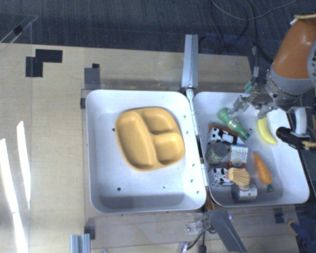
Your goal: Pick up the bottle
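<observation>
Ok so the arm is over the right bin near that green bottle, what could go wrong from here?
1. The green plastic bottle lies on its side at a slant, so the two-finger gripper, above and to its right, may close off-centre and let it roll away.
2. The yellow banana lies just right of the bottle and could be nudged or grabbed instead.
3. The black-and-white patterned packet touches the bottle's lower end and might shift with it.

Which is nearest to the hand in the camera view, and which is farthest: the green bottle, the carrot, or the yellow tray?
From the hand:
1. Green bottle, just below-left of it, right bin.
2. Carrot, lower in the right bin.
3. Yellow tray, in the left bin.
</observation>
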`<state>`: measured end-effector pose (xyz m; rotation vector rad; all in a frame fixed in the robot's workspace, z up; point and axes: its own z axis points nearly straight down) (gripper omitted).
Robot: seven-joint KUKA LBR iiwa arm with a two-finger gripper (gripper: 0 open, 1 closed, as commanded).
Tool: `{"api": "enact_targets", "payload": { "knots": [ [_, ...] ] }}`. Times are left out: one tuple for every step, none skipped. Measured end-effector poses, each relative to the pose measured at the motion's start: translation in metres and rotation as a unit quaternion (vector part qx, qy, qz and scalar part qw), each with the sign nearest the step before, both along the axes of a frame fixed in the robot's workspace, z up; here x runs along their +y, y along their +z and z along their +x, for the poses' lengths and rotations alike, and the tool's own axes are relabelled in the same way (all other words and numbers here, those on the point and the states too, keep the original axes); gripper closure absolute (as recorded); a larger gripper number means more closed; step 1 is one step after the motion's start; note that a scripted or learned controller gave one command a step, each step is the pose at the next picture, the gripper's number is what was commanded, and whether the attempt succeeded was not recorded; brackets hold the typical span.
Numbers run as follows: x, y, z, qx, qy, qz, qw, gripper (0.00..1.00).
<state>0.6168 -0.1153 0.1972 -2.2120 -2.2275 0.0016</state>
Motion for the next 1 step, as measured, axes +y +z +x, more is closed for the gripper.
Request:
{"api": "enact_targets", "payload": {
  "knots": [
    [-0.009, -0.1082, 0.0295, -0.002, -0.009, -0.0005, 1.0, 0.0]
  ]
}}
